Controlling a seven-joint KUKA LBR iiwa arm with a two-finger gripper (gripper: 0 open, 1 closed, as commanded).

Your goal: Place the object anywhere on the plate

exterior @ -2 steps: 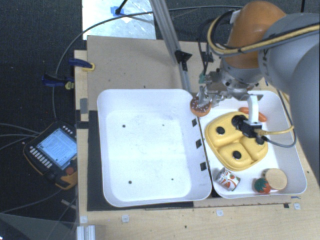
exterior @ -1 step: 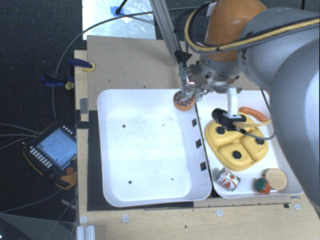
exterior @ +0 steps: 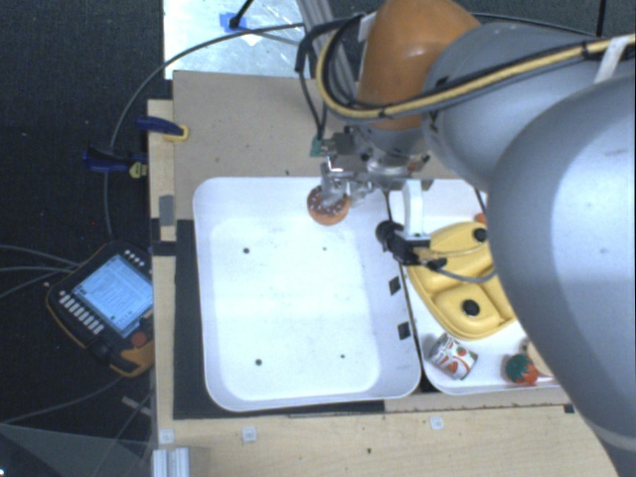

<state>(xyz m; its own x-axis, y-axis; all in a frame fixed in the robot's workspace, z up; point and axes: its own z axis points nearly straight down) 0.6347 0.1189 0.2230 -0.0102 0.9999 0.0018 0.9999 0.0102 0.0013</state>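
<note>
Tool [exterior: 333, 189] over left bin [exterior: 288, 366], round brown object [exterior: 327, 207] beneath

You see two white bins [exterior: 288, 366] on a tan bench [exterior: 238, 137], and a grey arm [exterior: 556, 167] with an orange band [exterior: 412, 38]. A brown round object [exterior: 327, 207], a yellow plate [exterior: 462, 286] and a red-and-white can [exterior: 452, 356] add colour.

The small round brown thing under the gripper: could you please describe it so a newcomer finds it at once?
Start at the left bin. At its far rim, right below the gripper, sits a small round brown object. Its neighbours in the right bin are a yellow plate and a can.
</note>
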